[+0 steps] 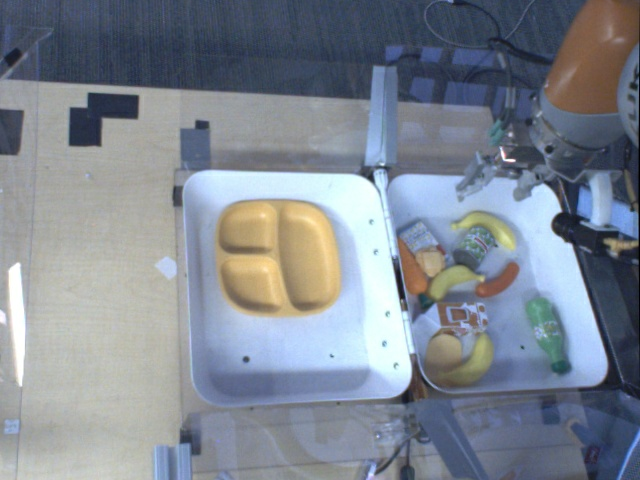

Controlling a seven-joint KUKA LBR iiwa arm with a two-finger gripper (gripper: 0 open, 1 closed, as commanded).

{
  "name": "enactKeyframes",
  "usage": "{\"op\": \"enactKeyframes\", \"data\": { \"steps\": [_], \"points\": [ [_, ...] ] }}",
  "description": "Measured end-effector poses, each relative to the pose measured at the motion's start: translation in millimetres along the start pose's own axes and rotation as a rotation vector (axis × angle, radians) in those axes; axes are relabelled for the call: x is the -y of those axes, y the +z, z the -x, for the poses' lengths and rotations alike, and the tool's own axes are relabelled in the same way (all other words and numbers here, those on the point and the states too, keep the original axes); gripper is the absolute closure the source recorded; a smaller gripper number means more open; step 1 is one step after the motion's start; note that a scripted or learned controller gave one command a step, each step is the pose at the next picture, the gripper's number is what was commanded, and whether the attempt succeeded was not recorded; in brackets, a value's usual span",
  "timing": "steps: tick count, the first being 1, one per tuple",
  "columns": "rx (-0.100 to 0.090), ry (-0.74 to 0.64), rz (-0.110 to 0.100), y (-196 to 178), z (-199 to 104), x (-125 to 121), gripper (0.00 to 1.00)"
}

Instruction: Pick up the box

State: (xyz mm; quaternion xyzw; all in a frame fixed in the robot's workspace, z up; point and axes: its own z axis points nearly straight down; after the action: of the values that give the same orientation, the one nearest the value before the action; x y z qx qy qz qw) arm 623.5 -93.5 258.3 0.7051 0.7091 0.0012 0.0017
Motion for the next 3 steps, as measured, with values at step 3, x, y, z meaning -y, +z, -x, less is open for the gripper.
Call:
{"op": "enactKeyframes", "data": {
  "steps": [3],
  "points": [
    [0.002, 0.093, 0.004, -70, 78, 63, 0.00]
  ]
}}
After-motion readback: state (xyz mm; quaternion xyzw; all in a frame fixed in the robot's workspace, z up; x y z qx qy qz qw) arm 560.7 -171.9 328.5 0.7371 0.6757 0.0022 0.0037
